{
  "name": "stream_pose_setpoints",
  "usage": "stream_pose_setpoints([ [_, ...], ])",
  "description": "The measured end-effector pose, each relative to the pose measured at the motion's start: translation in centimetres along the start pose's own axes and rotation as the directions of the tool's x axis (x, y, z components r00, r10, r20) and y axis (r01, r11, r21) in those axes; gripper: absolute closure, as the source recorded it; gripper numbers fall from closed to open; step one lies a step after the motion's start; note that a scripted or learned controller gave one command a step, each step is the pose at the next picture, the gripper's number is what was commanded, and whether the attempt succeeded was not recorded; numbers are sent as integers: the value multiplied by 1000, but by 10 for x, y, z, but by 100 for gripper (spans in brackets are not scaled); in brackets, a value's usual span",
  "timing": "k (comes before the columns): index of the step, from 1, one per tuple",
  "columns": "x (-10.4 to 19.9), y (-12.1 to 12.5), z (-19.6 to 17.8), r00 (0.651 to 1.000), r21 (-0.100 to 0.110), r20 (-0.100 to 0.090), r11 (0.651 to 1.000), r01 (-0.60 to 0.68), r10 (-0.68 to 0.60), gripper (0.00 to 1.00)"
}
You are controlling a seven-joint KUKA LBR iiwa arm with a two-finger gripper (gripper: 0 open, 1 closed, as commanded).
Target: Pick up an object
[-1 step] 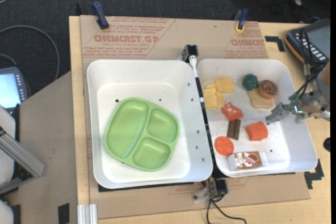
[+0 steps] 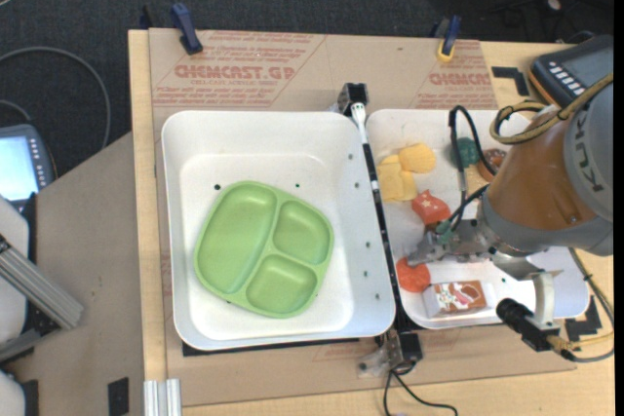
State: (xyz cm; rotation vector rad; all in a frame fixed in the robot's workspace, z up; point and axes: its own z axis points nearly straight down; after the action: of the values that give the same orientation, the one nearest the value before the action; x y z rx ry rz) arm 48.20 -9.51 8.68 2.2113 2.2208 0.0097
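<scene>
Over the right bin (image 2: pixel 575 302), my arm (image 2: pixel 546 195) reaches in from the right edge of the bench, its orange band across that bin's middle. My gripper (image 2: pixel 429 248) hangs low near the bin's left wall, pointing toward the divider between the two bins. I cannot tell whether it is clenched or released; the tips are too small and dark against the clutter, and nothing is plainly caught between them.

In the camera view I count five loose things in the right bin. Two are yellow: one yellow block (image 2: pixel 418 157) near the far left corner and a second yellow piece (image 2: pixel 395 181) touching it on the near side. Two are red: a red tomato-like toy (image 2: pixel 430 206) just beyond my gripper, and a red round piece (image 2: pixel 414 277) against the left wall, just nearer than the gripper. The fifth is a small flat packet (image 2: pixel 458 297) with a red and white face, lying near the bin's front edge.

The left bin (image 2: pixel 185 161) holds one thing, a light green divided plate (image 2: pixel 265 248) with three compartments, sitting toward the front of the bin.

Two clamps sit on the bench's far edge, a blue clamp (image 2: pixel 185 26) and a yellow and blue clamp (image 2: pixel 448 38).
</scene>
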Motion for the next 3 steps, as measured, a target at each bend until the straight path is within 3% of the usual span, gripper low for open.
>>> stream_pose_setpoints([
  [1, -4, 2, -13, 1000, -7, 3, 1000, -5, 5, 100],
  [2, 106, 23, -103, 1000, -1, -5, 1000, 9, -9, 100],
  [3, 169, 46, -149, 1000, 3, -5, 1000, 4, -4, 100],
])
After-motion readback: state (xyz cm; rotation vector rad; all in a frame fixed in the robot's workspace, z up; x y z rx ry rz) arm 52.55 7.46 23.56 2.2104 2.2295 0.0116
